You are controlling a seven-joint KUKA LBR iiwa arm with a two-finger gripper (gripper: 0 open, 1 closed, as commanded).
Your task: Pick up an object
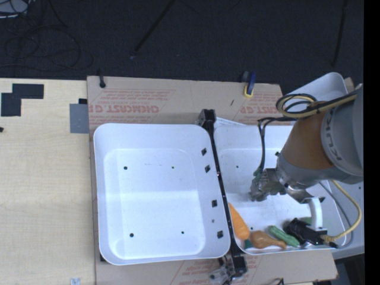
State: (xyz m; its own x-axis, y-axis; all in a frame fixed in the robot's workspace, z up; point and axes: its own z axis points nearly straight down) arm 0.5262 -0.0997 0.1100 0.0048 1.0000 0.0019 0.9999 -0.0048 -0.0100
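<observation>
My gripper [259, 192] is lowered into the right bin [243, 136], near its middle, with the grey and orange arm coming in from the right. An orange carrot-shaped object [238, 221] lies against the bin's left wall, just below and left of the gripper. A tan-brown object [261, 239] and a green object [284, 236] lie along the front wall. None of them sits between the fingers, as far as the view shows.
The left bin [104, 159] sits beside the right one, and a black divider [215, 177] runs between them. Cardboard [148, 100] lies under both bins. A blue and yellow clamp [249, 84] stands on the cardboard's far edge.
</observation>
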